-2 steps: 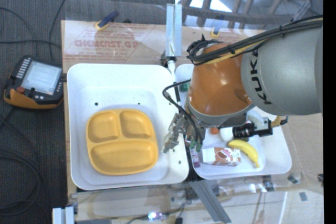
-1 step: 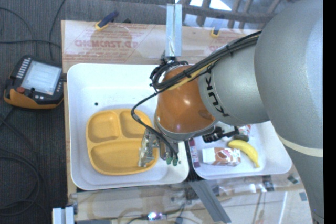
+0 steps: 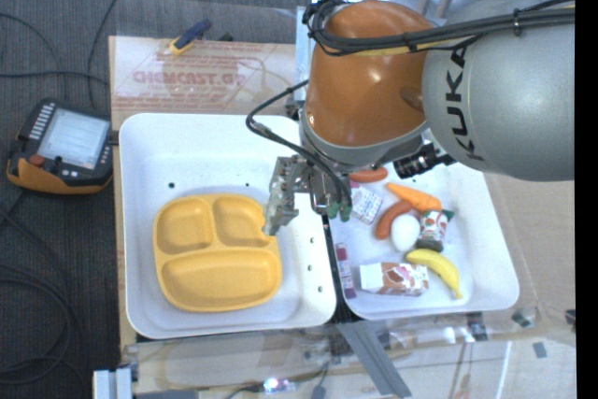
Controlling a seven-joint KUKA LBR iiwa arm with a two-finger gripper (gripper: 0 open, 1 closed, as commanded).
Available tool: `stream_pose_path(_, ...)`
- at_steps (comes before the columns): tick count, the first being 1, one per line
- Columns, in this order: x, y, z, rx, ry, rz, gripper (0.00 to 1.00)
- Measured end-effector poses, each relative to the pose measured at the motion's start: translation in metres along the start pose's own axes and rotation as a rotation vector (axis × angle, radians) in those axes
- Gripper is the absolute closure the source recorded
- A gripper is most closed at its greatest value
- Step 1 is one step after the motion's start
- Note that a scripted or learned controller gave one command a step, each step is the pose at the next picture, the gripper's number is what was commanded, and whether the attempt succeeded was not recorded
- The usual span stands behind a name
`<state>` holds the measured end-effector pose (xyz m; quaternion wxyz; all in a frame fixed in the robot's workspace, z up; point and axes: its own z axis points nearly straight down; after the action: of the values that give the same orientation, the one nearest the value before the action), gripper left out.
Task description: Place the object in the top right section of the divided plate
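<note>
Yellow divided plate (image 3: pixel 217 255) lying in the left white bin (image 3: pixel 140 201). The hand (image 3: pixel 301 199) hangs over the inner edge of that bin, just beside the plate's top right section; how far it is open cannot be told. Food items, among them a carrot (image 3: pixel 414 196), egg (image 3: pixel 405 232) and banana (image 3: pixel 439 269), lie in the right bin (image 3: pixel 495 266), apart from the hand.

Lighting: even, bright, overhead; glare showing on the arm's orange band (image 3: pixel 369 70); soft shadow falling beneath it; focus sharp.
</note>
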<state>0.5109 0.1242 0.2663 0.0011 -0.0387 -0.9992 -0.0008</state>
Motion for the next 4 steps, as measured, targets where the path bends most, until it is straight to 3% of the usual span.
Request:
stream_pose_path(1,0.014,-0.044,-0.013,0.001,0.0,-0.33,1.0)
stream_pose_path(2,0.009,-0.091,0.062,0.0,0.004,-0.753,1.0)
stream_pose_path(3,0.009,-0.091,0.062,-0.001,0.003,-0.753,0.0)
stream_pose_path(4,0.008,-0.09,0.056,-0.003,0.007,-0.748,1.0)
